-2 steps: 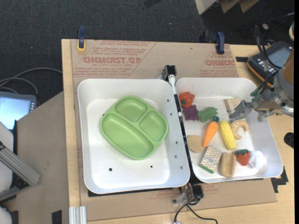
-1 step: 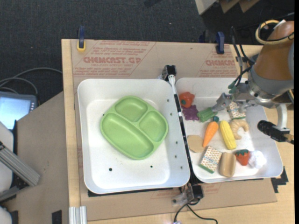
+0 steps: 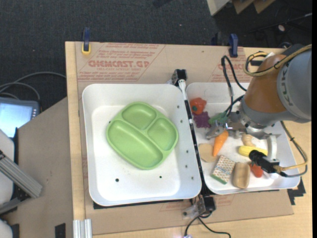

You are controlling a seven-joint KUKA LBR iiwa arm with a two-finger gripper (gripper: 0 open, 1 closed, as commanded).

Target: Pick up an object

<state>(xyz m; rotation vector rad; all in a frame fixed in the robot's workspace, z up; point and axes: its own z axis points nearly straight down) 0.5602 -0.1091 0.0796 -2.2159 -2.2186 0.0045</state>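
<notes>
The bench (image 3: 124, 61) bears two bins. The left bin (image 3: 99, 172) holds a green plate (image 3: 142, 134). The arm (image 3: 277, 90) reaches into the right bin (image 3: 292, 180), among toy food. The carrot (image 3: 220, 142), long axis tilted, lies just left of and below the wrist, nearest the jaws; whether these are spread, I cannot tell. A box (image 3: 223, 168) and potato (image 3: 241, 175) lie nearer the front.

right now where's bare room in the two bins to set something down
Bare floor rings the green divided plate in the left white bin, widest along its near edge. The right white bin is crowded: orange carrot, yellow banana and other toy food under the arm.
</notes>
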